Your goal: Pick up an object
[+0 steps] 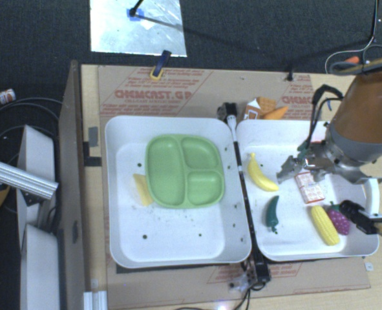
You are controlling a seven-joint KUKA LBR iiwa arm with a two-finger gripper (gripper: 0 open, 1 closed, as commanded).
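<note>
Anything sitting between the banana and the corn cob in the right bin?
Yes. In the camera view a small red-and-white packet lies between the banana and the corn cob, close under the gripper.

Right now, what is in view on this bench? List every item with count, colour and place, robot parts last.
bins: 2, white, side by side on the bench
divided plate: 1, green, in the left bin
yellow piece: 1, yellow, left bin, at the plate's left edge
banana: 1, yellow, right bin, near its left side
pepper: 1, dark green, right bin, below the banana
corn cob: 1, yellow, right bin, lower right
grapes: 1 bunch, purple, beside the corn cob
small packet: 1, white and red, right bin, under the claw
arm: 1, grey with orange band, over the right bin
claw: 1, metallic, low over the right bin
</note>
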